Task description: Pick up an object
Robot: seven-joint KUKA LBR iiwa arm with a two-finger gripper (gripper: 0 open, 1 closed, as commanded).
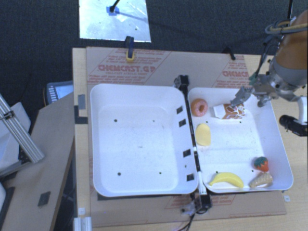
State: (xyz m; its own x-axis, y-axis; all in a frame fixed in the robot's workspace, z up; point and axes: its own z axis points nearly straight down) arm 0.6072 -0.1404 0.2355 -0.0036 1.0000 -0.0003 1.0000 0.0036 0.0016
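Gripper hangs upper right, over the white-and-orange packet in right bin, prob. its target. Fingers look slightly apart, nothing btwn them.

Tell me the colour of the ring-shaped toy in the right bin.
The doughnut is pinkish-orange with a hole in its middle, seen in the camera view.

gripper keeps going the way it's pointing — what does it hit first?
Most likely the white and orange packet. The gripper slants down and left from the right bin's far right corner, with its tip right above the packet. Depth is unclear from this single view; the donut lies further along.
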